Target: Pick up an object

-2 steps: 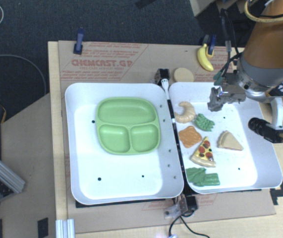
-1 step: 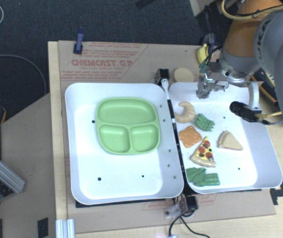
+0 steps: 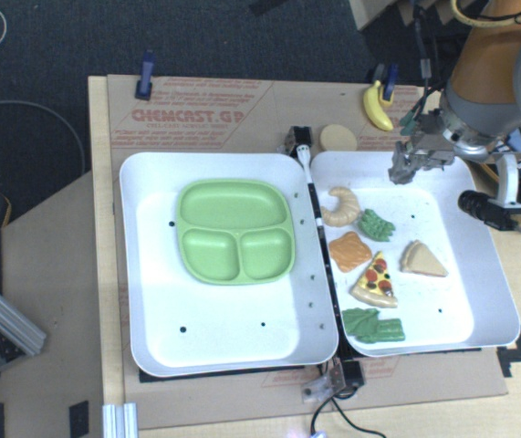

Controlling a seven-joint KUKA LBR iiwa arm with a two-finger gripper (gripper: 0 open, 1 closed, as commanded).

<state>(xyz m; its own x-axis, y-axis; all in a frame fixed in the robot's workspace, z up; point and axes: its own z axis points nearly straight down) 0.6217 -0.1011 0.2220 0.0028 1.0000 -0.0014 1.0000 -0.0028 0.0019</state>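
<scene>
One beige curled toy croissant point(image 3: 340, 205) lies at eight o'clock from the grey two-finger claw point(image 3: 406, 169), whose grip I cannot tell.

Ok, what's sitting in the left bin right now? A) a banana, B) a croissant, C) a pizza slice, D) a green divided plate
D: the green divided plate lies alone in the left bin, while the pizza slice and croissant are in the right bin and the banana rests on the bench beyond it.

Bright even overhead light, soft shadows, mild glare on white bins point(image 3: 151, 336), slight blur.
</scene>
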